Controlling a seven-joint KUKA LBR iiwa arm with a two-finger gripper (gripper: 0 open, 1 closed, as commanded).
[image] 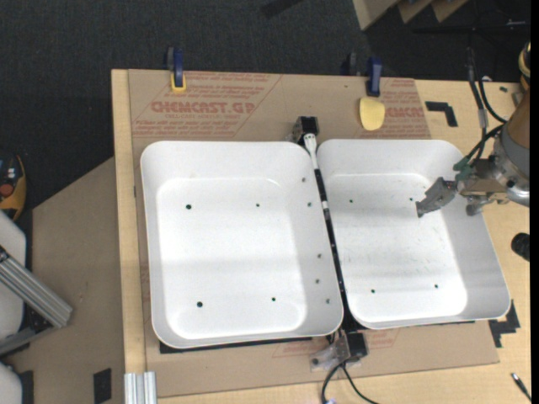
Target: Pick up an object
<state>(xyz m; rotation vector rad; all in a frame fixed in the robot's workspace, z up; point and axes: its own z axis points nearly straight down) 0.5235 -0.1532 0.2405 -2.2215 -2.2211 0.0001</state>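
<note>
Nearest you, a black cable and plug (341, 352) are lying at the near edge of the worktop (67, 225), just below the gap where the two bins are meeting. Moving up, you are looking at the left bin (148, 225) and the right bin (498, 286) sitting side by side with their rims touching, each white floor showing you a few small dark dots. The end effector (424, 207) is hanging over the right bin, toward its right side and its far half, at the tip of the grey arm (514, 154) that is reaching in from the right. You cannot tell from this angle whether it is spread or pressed together, and nothing is showing in its grip. Beyond the bins, a black clip (306, 128) is sitting at the far end of the seam between them, on the printed cardboard sheet (253, 99) that is lying under both. The only loose-looking candidate you are getting for the pick is the small yellow piece (371, 113), resting on that sheet just past the right bin's far rim and right under a blue clamp (373, 74); a second blue clamp (176, 61) is gripping the sheet farther left. From the end effector, that piece is lying farther from you and to the left, outside the bin wall, with its slightly longer axis running near to far. In my judgement, the coming move is depending on clearing that rim, and the clamp is crowding the approach.
</note>
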